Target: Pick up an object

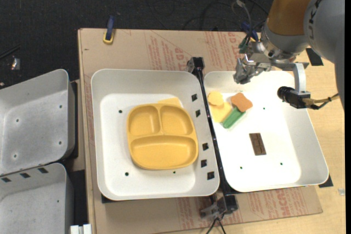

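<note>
Gripper (244, 75) w/ unclear finger state, hovers above right bin (285, 167) back edge, near orange block (241, 101); prob. lining up a pick.

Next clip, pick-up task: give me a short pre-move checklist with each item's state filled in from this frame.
1. Targets present in the right bin: ok. An orange block, green block, yellow pieces and a brown block lie there.
2. End effector over that bin: ok, at its far rim.
3. End effector above a target: not ok. The cluster lies nearer the camera.
4. Targets separable: not ok. The orange, green and yellow pieces touch; the brown block lies apart.
5. Finger opening: cannot tell.
6. Anything already held: cannot tell.
</note>
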### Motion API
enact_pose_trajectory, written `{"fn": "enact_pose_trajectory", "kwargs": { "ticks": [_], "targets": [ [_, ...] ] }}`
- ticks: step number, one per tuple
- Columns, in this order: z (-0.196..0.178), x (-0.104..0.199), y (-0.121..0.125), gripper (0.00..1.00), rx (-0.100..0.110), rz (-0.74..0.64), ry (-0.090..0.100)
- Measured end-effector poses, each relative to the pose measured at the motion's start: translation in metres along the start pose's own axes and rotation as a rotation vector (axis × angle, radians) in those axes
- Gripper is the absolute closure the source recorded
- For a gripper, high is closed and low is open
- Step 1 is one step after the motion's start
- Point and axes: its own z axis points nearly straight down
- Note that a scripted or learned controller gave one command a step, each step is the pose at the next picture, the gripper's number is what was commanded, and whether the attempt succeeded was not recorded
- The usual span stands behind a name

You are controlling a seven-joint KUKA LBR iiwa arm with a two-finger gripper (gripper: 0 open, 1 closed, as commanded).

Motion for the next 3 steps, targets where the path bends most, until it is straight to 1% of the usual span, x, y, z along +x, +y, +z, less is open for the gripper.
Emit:
{"fn": "enact_pose_trajectory", "kwargs": {
  "ticks": [1, 2, 3],
  "targets": [
    [-0.010, 0.056, -0.017, 1.00, 0.002, -0.001, 0.001],
    [0.002, 0.112, -0.034, 1.00, 0.005, -0.001, 0.000],
    [0.010, 0.157, -0.054, 1.00, 0.005, 0.000, 0.000]
  ]
}}
